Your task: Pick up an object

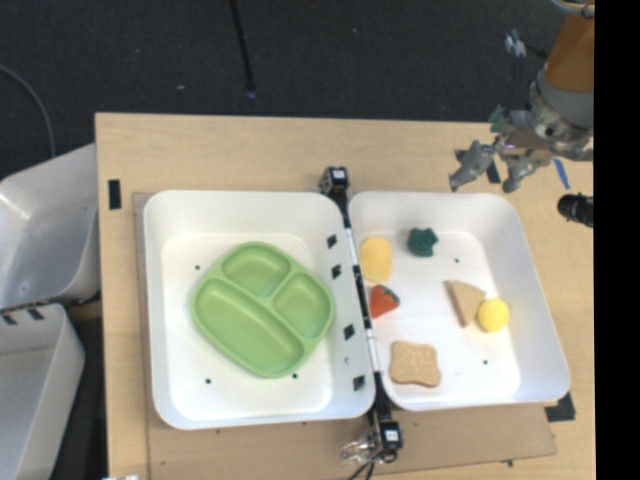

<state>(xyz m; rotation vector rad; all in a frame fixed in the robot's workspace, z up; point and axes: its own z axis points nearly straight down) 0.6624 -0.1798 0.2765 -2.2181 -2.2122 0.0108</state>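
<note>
The arm reaches in from the upper right, its orange band above the wrist. The tool hangs over the table just beyond the right bin's far rim, fingers spread and holding nothing. Inside that bin lie a toast slice, a yellow ball and a green piece. No readable writing.

Orange band above grey wrist; grey metal end effector, blue cable beside.
</note>
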